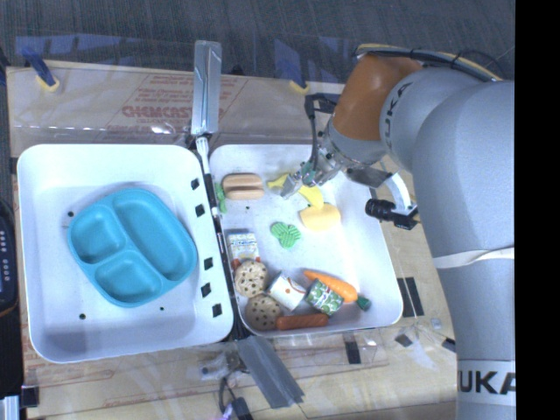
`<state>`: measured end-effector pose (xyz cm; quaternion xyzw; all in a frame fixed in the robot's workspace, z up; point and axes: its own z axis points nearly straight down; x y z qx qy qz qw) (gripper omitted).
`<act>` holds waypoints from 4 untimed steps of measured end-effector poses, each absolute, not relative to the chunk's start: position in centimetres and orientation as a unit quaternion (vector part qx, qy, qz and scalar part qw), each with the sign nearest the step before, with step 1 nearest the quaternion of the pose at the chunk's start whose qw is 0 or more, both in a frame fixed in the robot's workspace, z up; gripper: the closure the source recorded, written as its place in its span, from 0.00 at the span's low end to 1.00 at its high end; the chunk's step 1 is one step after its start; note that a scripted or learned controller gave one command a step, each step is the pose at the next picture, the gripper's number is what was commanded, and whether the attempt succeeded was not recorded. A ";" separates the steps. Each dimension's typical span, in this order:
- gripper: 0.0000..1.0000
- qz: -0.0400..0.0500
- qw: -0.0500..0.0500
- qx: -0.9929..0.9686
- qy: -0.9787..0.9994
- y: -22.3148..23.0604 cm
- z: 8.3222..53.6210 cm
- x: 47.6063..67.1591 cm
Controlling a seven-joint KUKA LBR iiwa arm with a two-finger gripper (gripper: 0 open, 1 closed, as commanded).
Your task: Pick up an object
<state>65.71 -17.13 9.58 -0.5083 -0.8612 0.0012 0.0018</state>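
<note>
1. Dark carpet lay beyond a wooden bench (96, 103) that bore two shallow white bins side by side, with a metal bar along the divide between them.
2. Inside the left bin (44, 322) sat a blue divided plate (131, 246), turned at an angle.
3. Toy food lay scattered in the right bin (385, 300): a hot dog bun (242, 185) near the upper left, a yellow cheese wedge (320, 217) toward the middle, and a small green piece (284, 234) just beside it.
4. Along the lower part of that bin lay two cookies (250, 277), a small packet (241, 245), a white cup (287, 290) on its side, a green can (325, 299), a carrot (332, 284) and a sausage (301, 321), crowded close together.
5. From the right, the grey arm (455, 147) with its orange band reached over the right bin's upper edge.
6. Its gripper (297, 180) was low in the bin, just beside the bun and right at a yellow piece (311, 196) above the cheese wedge.
7. Whether the tool's tips were apart or together could not be made out, nor whether anything sat between them.
</note>
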 end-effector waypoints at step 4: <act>1.00 -0.002 -0.004 -0.527 -0.850 -16.7 9.8 66.0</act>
